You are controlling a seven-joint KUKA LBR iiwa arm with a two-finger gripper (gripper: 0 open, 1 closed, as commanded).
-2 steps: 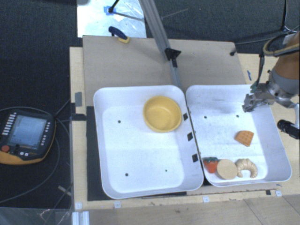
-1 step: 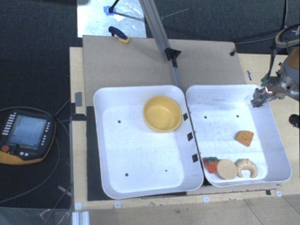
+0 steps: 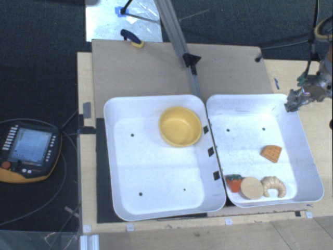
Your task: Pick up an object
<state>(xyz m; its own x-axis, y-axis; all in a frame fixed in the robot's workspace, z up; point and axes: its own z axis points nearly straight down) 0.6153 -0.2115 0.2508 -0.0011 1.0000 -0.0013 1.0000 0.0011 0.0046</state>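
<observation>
Camera view – pincer at right bin rim, grip state unclear, no legible writing

At about three o'clock in your view you see just the end of the arm: a pale grey, rounded metal body. From it projects the tool, a small dark grey piece with blocky, angular edges and duller metal parts. A thin black cable runs down from the top edge to the arm. Finer details are too small to make out.
</observation>
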